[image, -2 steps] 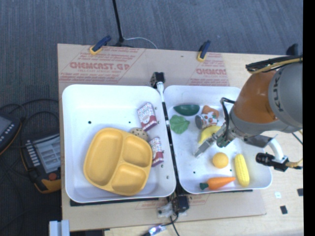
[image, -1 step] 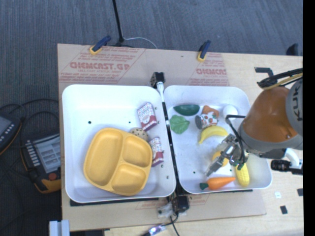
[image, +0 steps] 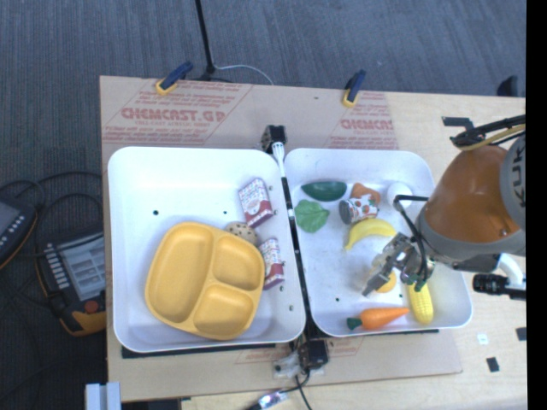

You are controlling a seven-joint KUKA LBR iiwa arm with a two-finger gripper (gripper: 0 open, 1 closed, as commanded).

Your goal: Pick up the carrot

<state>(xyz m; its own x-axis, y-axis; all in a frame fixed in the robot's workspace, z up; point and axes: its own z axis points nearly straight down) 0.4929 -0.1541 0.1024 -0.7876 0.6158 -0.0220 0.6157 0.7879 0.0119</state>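
Camera view, looking down on two white bins. Carrot (image: 379, 318) lies flat at the near edge of the right bin (image: 333, 267), orange body with a green tip pointing left, touching the bin's near wall. Corn cob (image: 420, 303) sits just beside it on the right. Gripper (image: 384, 277) hangs over the right bin, just above the carrot in frame, fingers angled down-left with a visible gap between them, so apart; a small yellow piece (image: 387, 284) sits right under or beside the tips, can't tell if touching. Nothing seen between the fingers. Banana (image: 368, 231) is farther back, with a small can (image: 360, 207), dark green vegetable (image: 324, 190) and green leaf (image: 312, 218) at the far end of that bin. Left bin (image: 137, 186) has a yellow divided plate (image: 205, 278), two red-white packets (image: 255, 202) and a cookie (image: 241, 230).

Progress: early. Carrot not grasped, not lifted, resting on the bin floor. Gripper is near but apparently offset to the far side of it. Left to do: line up over the carrot, descend, close, lift. Corn crowding the right end could get in the way of a clean grab.
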